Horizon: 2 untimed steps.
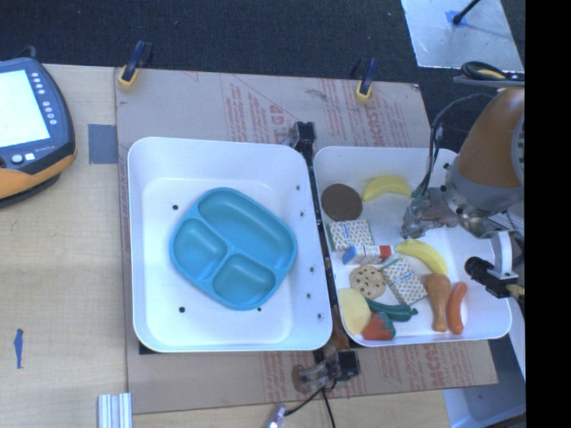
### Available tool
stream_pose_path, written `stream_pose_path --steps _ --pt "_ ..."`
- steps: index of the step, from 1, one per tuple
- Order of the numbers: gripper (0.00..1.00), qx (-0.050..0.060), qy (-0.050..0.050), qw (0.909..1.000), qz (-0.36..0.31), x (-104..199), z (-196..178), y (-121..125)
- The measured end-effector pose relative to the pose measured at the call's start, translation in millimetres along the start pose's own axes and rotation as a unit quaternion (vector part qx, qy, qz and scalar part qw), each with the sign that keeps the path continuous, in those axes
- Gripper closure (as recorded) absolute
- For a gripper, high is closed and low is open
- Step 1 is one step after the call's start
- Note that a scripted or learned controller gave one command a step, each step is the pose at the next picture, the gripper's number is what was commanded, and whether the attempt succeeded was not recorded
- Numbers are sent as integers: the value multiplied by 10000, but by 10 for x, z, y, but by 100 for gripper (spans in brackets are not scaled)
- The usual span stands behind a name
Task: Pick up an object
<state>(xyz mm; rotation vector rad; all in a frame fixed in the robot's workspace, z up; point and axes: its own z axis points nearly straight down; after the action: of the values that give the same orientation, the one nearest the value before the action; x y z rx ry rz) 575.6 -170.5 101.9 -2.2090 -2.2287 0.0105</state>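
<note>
Just beside the hand (finger state impossible to tell), a yellow banana in the right bin

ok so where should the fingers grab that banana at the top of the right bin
Take the upper banana across its thick middle, coming straight down. It lies flat and arched, with bare bin floor above it; the brown disc sits close on its left, so close across the narrow width.
</note>
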Motion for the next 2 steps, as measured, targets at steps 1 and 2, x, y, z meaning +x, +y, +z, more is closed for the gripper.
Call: stream_pose_path --steps 1,2 --pt "0 1 -3 10000 -4 0 1 -1" --pt "0 -13 6 10000 19 -382 -59 -799"
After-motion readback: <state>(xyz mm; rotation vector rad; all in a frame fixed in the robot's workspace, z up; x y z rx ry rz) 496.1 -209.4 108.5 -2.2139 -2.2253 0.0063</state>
